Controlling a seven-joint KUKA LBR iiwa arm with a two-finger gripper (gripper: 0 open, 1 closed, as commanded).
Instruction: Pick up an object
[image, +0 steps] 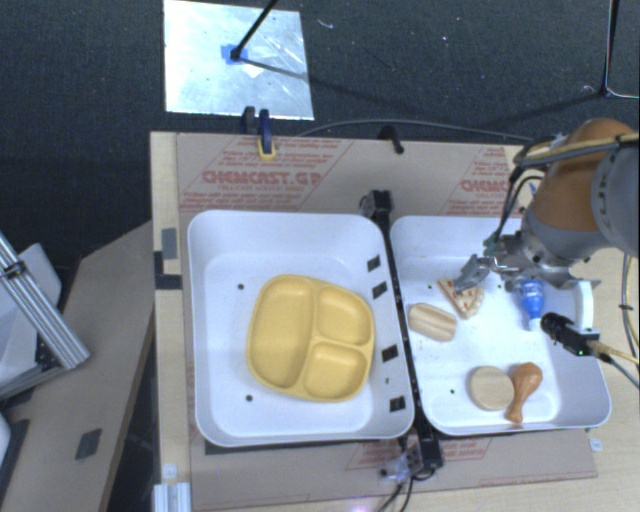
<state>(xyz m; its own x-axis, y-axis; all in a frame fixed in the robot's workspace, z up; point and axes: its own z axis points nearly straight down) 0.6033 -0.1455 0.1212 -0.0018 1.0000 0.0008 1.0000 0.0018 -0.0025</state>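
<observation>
While arm (585, 190) reaches in over right bin (590, 405), I see gripper (470, 285) low at pizza slice (464, 297), touching it; finger state I can't tell. Bread roll (432, 321) just beside. Round biscuit (490, 388), drumstick (522, 388) near front. Yellow divided tray (310, 338) in left bin (215, 300).

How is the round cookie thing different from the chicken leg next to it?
The round cookie is pale cream, while the chicken leg is darker orange-brown. The cookie is a flat disc; the chicken leg is long, with a fat top and a thin handle end. Both lie side by side, about touching, in the right bin, near its front edge.
</observation>
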